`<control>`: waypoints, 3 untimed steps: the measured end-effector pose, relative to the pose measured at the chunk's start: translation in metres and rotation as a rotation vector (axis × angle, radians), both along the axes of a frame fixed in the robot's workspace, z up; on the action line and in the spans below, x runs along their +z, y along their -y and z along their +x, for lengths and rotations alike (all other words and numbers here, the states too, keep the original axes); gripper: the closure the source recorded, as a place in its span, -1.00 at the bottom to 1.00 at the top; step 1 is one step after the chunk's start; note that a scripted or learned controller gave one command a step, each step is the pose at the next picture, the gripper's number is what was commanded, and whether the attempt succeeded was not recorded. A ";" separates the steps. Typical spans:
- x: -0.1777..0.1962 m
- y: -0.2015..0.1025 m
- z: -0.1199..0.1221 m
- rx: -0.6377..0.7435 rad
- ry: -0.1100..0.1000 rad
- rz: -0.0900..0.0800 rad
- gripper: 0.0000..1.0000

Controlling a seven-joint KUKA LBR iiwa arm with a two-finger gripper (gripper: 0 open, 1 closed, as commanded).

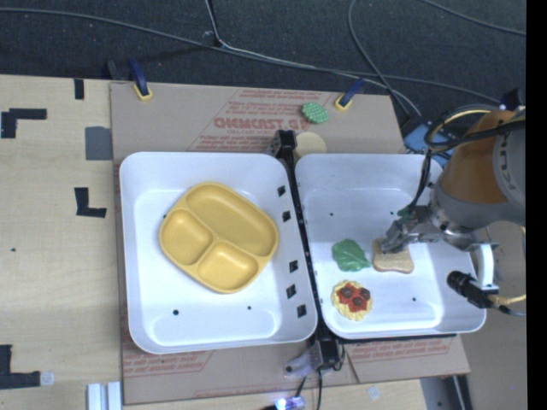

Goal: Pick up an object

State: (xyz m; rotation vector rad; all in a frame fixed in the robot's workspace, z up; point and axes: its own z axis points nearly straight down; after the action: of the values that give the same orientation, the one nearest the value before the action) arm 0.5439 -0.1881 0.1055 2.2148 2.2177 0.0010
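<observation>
Camera view: gripper (395, 243) low in right bin (342, 176), tips touching tan toast piece (395, 263); finger spread impossible to tell. Green leaf (349, 254) at toast's nine o'clock, small pizza (352, 300) at seven. Yellow divided plate (220, 236) in left bin (145, 254).

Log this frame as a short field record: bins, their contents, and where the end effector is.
left bin: yellow divided plate, three compartments
right bin: green leaf-shaped piece, tan toast-like piece, small pizza-like toy
end effector: low in right bin, at the tan piece's upper edge
grasp: cannot tell
outside bins: green waffle-patterned piece on the cardboard behind
</observation>
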 end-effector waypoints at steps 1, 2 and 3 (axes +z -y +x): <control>0.047 -0.006 -0.006 0.000 -0.003 0.004 1.00; 0.091 0.000 -0.003 0.000 -0.002 0.003 1.00; 0.106 0.000 -0.003 0.000 -0.005 0.004 1.00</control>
State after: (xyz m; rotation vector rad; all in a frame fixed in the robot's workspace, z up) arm 0.5410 -0.1882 0.2119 2.2193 2.2217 0.0004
